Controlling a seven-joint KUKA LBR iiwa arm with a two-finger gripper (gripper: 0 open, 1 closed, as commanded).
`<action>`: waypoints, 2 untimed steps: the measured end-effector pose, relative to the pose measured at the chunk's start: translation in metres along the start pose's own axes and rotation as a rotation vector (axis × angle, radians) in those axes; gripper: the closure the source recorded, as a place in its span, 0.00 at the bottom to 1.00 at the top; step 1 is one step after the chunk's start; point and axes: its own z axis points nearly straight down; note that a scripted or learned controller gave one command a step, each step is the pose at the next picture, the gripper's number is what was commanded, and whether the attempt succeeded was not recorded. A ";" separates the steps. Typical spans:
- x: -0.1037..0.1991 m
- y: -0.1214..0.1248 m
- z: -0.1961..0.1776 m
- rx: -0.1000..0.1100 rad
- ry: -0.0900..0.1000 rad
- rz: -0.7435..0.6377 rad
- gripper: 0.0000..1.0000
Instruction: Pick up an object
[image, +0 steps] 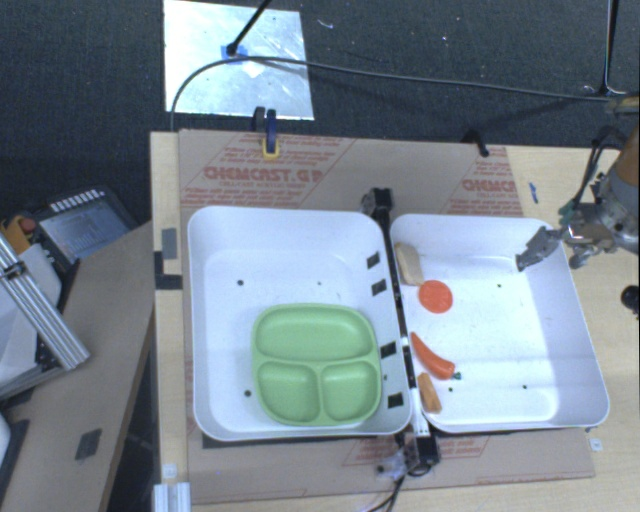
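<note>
The right bin (560, 390) holds several small items along its left side. A beige bread-like piece (408, 263) lies at the top, with an orange-red disc (435, 296) just below it. Lower down are a red-orange carrot-shaped piece (433, 356) and a small orange piece (429, 392). My gripper (556, 252) hangs over the bin's upper right corner, far right of these items. Its two fingers stand apart, open, with nothing between them.
A green divided plate (318, 362) sits in the front of the left bin (230, 250). A dark clip strip (392, 300) runs down the seam between the bins. Cardboard (300, 170) lies under both bins. A cable (420, 78) crosses the dark floor behind.
</note>
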 end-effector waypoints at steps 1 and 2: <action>0.000 0.002 -0.005 -0.008 -0.002 -0.002 0.00; -0.001 0.003 0.037 -0.006 -0.002 0.000 0.00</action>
